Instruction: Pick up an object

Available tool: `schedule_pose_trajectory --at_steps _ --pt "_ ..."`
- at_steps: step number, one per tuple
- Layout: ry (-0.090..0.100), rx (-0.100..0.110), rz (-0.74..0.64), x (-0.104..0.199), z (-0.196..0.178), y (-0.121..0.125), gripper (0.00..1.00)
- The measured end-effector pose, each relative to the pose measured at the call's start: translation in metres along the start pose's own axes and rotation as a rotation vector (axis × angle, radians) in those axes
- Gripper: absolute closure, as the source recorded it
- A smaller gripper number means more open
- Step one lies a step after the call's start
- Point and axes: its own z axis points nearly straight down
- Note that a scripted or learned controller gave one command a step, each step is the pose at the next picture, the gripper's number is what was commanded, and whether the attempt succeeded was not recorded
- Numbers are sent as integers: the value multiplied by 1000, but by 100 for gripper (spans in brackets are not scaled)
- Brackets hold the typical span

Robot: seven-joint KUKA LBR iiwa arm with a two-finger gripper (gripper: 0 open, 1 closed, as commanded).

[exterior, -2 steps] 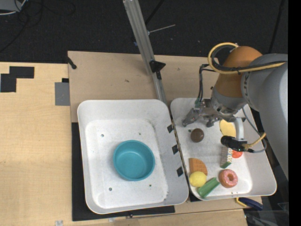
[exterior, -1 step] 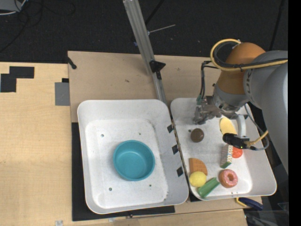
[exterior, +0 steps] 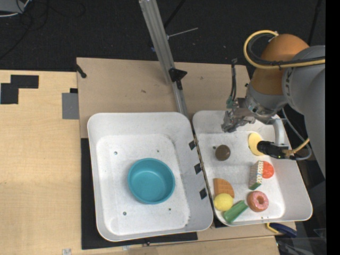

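My gripper point(exterior: 232, 122) hangs over the far left part of the right bin point(exterior: 297, 206), above and slightly right of a small brown ball point(exterior: 222, 152). Nothing visible is held in it. The right bin also holds a yellow piece point(exterior: 254, 141), a striped block point(exterior: 257, 175) beside a red piece point(exterior: 268, 170), an orange wedge point(exterior: 223, 186), a yellow lemon point(exterior: 223, 202), a green piece point(exterior: 235, 211) and a pink donut point(exterior: 258, 201).
A teal bowl point(exterior: 151, 180) sits in the left bin point(exterior: 106, 137). A slanted metal rail point(exterior: 162, 47) rises behind the bins. The grey arm with its orange band point(exterior: 279, 57) fills the upper right.
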Motion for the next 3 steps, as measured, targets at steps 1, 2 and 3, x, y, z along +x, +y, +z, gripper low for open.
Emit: schedule_pose_trajectory --at_steps 1,2,3 --pt "0 -2 0 -3 -58 10 100" --pt "0 -2 0 -3 -110 10 100" --pt "1 4 -3 40 -95 -13 100"
